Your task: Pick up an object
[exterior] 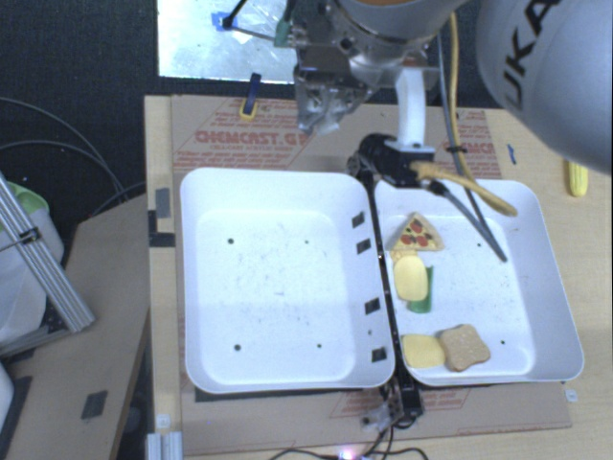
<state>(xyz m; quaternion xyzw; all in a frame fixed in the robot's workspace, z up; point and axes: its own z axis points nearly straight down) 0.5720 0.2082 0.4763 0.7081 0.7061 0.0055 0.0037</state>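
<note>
The grey arm is reaching in high from the right, its gripper hanging above the bench behind the shallow white bins; gripper state unclear.

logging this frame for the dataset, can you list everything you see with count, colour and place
white bins: 2, white, side by side on the bench; the left one holds no toys
pizza slice toy: 1, yellow with red dots, right bin, upper left part
yellow oval toy: 1, pale yellow, right bin, below the pizza slice, lying on a green piece
green piece: 1, green, under the oval toy's right edge
yellow round toy: 1, pale yellow, right bin, front left
toast toy: 1, brown, right bin, touching the round toy's right side
cardboard sheet: 1, tan with red print, under the bins
arm: 1, grey with orange band, top right
claw: 1, metallic grey, above the bins' far edge
</note>
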